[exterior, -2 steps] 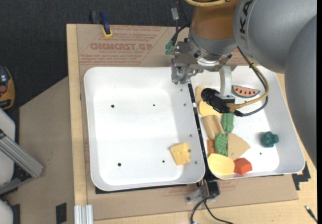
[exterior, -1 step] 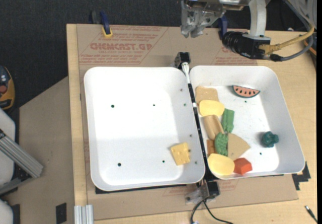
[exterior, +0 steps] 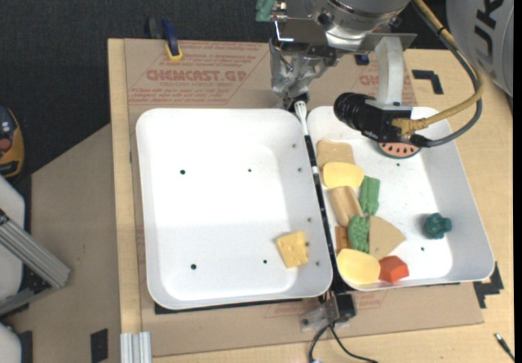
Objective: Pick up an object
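Cables [exterior: 326,337] trail off the worktop's [exterior: 212,68] near edge, just below where the two white bins meet. In the left bin [exterior: 220,190] I see one item, a yellow cheese-like wedge with holes [exterior: 293,249], lying near the front right corner. The right bin [exterior: 457,190] holds the clutter, packed along its left wall: nearest me a pale yellow rounded piece [exterior: 357,266] touching a red block [exterior: 393,269], then a tan triangular wedge [exterior: 383,232] and a small green piece [exterior: 358,233]. Off toward the right side of that bin sits a dark teal lump [exterior: 436,225], well apart from the rest. Further back I make out a tan stick-like piece [exterior: 343,205], a green ridged piece [exterior: 370,194], a yellow slab [exterior: 342,175] and a tan bread-like piece [exterior: 335,152]. Beyond those a black cylinder [exterior: 363,112] with a brass hose [exterior: 449,112] hangs over the bin's far part. The end effector [exterior: 295,96] hovers at the far end of the divide between the bins; I cannot tell how it is set, and nothing visible is in its grip
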`<state>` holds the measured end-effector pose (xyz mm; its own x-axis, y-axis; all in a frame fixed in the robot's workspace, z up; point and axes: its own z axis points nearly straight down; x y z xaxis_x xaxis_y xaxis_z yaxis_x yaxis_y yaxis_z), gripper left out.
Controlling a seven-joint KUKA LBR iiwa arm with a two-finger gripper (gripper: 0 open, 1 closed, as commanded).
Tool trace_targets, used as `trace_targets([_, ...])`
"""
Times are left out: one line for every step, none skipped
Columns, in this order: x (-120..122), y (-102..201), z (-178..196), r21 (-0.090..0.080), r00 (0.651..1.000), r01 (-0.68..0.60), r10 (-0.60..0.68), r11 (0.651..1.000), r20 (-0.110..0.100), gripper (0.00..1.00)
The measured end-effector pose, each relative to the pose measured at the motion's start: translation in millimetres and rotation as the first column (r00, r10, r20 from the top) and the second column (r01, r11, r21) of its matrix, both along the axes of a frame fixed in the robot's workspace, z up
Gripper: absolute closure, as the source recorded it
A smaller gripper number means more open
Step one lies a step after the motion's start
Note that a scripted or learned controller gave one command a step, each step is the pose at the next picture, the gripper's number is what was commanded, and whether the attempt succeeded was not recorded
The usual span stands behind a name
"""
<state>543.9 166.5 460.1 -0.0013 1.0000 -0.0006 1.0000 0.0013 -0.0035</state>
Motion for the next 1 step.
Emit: trace_targets([-34.1, 8.8, 35.7, 0.002, 1.000, -0.001, 0.001, 1.000, 0.008, 1.00])
